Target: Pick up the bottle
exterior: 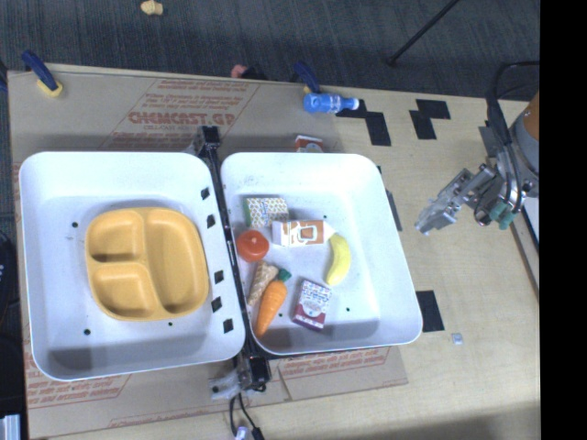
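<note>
1. Room comes first: on the near side of the right bin (402, 282) the tabletop (477, 365) lies bare out to its front edge, but we have no need to go there.
2. Inside the right bin lie a carrot (268, 305), a banana (338, 259), a tomato (253, 244) and small boxes. None is our target, so we judge the path should stay outside the rim.
3. To the right of the right bin, apart from its rim, the gripper (438, 214) hangs over bare tabletop and points towards the bin. At this size we cannot tell whether it is spread or closed, and nothing shows in it.
4. Beyond the far rim of the right bin, near its far right corner, the bottle (330, 104) lies on its side on the tabletop, clear of the rim, with its long axis roughly along that rim.
5. We judge that the approach should run round the bin's far right corner, over the black tape marks (376, 126). The gripper should then descend spread wide and turned across the bottle's long axis, since a round body may roll if nudged.
6. Just past the bottle a blue clamp (307, 76) sits at the tabletop's far edge. We should close at mid-body and lift straight up.
</note>
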You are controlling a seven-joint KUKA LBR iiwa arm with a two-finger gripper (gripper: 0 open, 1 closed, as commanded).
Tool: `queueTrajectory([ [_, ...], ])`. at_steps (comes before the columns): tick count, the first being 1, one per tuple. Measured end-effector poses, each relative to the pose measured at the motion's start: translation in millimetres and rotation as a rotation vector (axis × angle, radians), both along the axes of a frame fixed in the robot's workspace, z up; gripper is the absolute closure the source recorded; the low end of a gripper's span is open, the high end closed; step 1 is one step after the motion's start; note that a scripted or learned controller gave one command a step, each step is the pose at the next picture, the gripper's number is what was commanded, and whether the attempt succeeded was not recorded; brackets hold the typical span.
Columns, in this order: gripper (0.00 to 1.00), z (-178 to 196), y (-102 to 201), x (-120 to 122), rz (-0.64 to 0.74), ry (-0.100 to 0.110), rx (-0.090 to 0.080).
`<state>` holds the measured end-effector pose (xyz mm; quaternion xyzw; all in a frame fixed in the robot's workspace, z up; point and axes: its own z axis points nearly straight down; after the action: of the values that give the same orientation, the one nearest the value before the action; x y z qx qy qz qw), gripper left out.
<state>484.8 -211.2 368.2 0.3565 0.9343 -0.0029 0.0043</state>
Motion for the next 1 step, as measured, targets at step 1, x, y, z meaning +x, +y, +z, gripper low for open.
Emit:
queueTrajectory([
  [1,1.0,10.7,0.1,0.8,0.003,-0.001,-0.002],
])
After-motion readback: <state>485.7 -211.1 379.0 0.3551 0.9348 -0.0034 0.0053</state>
